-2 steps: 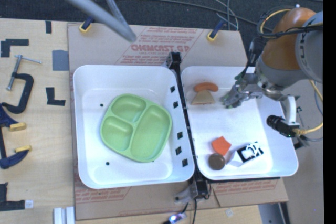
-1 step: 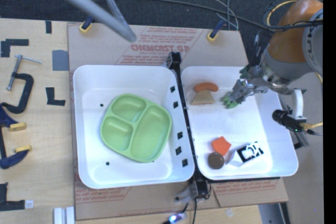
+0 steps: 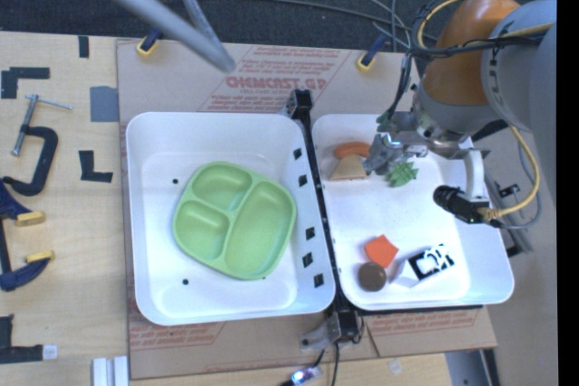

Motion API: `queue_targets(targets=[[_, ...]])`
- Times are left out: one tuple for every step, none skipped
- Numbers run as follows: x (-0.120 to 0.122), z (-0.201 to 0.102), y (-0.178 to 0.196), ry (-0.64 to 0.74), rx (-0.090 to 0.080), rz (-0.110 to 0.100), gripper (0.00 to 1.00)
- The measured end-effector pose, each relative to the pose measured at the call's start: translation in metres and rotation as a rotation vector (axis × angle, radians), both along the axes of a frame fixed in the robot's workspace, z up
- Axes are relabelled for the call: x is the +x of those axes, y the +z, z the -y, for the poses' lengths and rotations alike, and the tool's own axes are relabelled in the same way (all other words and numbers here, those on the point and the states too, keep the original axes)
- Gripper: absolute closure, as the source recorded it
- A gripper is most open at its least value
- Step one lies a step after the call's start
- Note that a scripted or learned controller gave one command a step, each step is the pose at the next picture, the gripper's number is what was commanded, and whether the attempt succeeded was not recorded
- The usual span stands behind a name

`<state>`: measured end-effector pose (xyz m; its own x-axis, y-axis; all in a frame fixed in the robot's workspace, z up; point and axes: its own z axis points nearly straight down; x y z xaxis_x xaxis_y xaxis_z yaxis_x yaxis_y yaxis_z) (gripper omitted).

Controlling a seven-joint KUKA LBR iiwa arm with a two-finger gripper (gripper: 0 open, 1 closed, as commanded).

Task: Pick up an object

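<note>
My gripper [image 3: 387,156] hangs low over the back of the right bin [image 3: 493,262], under the grey arm with the orange band. A small leafy green piece [image 3: 403,174] lies right beside its tip, touching or nearly so. Just left of the gripper sits an orange and tan hot-dog-like item [image 3: 349,162]. Toward the front of the same bin are an orange block [image 3: 382,249], a brown round piece [image 3: 372,277] and a black and white item [image 3: 431,263].
A green divided plate [image 3: 235,219] lies in the left bin [image 3: 149,194]. A black divider [image 3: 312,194] runs between the bins. Cables and a black fitting [image 3: 460,203] hang off the arm over the right bin. Clamps lie on the bench at far left.
</note>
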<state>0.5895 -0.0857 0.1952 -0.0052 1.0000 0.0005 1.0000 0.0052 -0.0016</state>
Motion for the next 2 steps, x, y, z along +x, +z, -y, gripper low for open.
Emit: queue_targets(targets=[[0.001,-0.049,0.007,0.001,0.001,0.0,1.0],[0.011,-0.109,0.005,0.002,0.001,0.0,1.0]])
